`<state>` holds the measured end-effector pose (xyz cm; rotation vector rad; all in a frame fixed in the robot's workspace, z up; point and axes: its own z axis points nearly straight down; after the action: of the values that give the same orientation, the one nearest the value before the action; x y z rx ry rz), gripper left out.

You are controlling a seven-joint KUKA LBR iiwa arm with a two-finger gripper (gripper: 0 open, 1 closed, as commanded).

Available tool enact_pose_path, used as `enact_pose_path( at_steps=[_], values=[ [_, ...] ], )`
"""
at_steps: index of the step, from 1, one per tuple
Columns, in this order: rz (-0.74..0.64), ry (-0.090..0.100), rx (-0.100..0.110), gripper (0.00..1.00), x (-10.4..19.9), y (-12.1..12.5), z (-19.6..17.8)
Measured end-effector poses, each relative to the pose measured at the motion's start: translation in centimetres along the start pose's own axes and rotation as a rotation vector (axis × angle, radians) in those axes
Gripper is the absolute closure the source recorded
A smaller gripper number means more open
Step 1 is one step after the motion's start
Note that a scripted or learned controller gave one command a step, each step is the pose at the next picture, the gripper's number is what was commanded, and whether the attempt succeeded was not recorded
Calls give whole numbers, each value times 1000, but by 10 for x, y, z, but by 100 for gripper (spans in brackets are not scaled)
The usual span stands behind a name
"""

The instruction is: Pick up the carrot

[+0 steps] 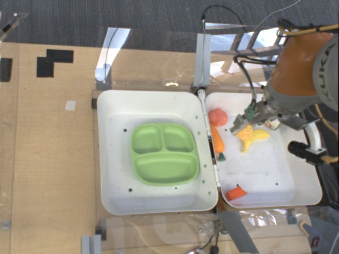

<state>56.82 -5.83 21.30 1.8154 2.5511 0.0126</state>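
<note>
Two shallow white bins sit side by side on the wooden bench. The left bin (111, 157) holds a green divided plate (164, 153) with three compartments, lying flat near its middle. In the right bin (275, 187), the carrot (217, 141) lies along the left wall, just beside the divider between the bins, its orange body pointing far and its dark green end pointing near. Just beyond its far end sits a round red-pink tomato-like piece (217, 116), close to the carrot's tip. A yellow banana-shaped toy (251, 136) lies to the right of the carrot, apart from it. A small orange-red piece (236, 192) rests near the bin's near left corner. The arm reaches in from the right, and its gripper (244, 121) hangs above the far end of the yellow toy, well to the right of the carrot.
</note>
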Motion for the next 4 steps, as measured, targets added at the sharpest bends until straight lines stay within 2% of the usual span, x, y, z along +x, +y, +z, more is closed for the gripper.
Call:
enact_pose_path(
  at_steps=[2,3,4],
  values=[
    [-10,-2,-6,100,0,4,-19],
    [37,0,7,100,-11,50,-145],
    [88,2,12,100,8,64,-57]
  ],
)
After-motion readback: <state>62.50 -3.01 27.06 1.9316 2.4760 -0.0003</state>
